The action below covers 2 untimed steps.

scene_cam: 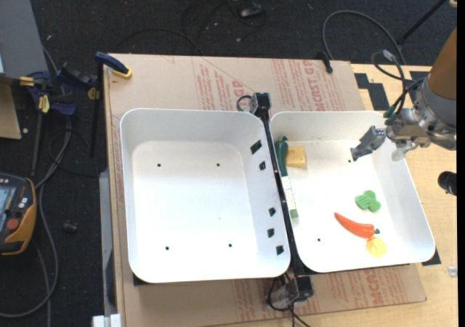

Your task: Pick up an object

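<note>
My claw (pixel 379 142) hangs over the right bin's (pixel 407 180) far side, fingers apart, gripping nothing. The carrot (pixel 354 224), green toy (pixel 368 201) and yellow toy (pixel 376 247) lie near the front, yellow block (pixel 296 157) at left

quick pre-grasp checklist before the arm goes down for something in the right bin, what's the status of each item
1. Targets in the right bin: ok. An orange carrot-like toy, a green piece, a small yellow piece and a yellow block lie there.
2. Gripper carrying nothing: ok, nothing shows at its tip.
3. Gripper placed over a target: not ok, it sits above bare floor near the far wall.
4. Finger opening: cannot tell.
5. Carrot toy apart from neighbours: not ok, the small yellow piece sits against its end.
</note>
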{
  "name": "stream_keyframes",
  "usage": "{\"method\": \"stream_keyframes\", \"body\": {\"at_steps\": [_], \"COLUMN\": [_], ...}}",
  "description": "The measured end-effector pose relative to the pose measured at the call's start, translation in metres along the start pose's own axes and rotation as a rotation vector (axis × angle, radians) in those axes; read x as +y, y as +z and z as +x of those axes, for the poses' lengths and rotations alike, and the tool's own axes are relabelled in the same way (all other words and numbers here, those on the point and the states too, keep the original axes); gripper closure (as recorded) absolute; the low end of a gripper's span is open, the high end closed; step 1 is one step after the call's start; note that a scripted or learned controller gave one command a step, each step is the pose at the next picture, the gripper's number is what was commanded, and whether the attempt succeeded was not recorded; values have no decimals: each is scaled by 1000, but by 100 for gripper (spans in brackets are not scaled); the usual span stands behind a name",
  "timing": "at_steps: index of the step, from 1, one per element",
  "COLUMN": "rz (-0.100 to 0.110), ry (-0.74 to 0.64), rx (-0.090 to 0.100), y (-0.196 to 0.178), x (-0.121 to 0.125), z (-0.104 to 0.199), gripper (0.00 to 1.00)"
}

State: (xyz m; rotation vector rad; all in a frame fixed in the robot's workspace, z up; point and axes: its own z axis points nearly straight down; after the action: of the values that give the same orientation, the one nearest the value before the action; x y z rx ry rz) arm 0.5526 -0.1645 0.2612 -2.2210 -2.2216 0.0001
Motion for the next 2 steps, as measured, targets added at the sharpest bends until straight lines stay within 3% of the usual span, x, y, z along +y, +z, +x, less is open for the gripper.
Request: {"method": "stream_keyframes", "body": {"at_steps": [1, 2], "rz": [11, 0], "ry": [-4, 0], "rx": [3, 0], "y": [126, 110], "x": [-6, -3], "z": [65, 62], "gripper": [0, 100]}}
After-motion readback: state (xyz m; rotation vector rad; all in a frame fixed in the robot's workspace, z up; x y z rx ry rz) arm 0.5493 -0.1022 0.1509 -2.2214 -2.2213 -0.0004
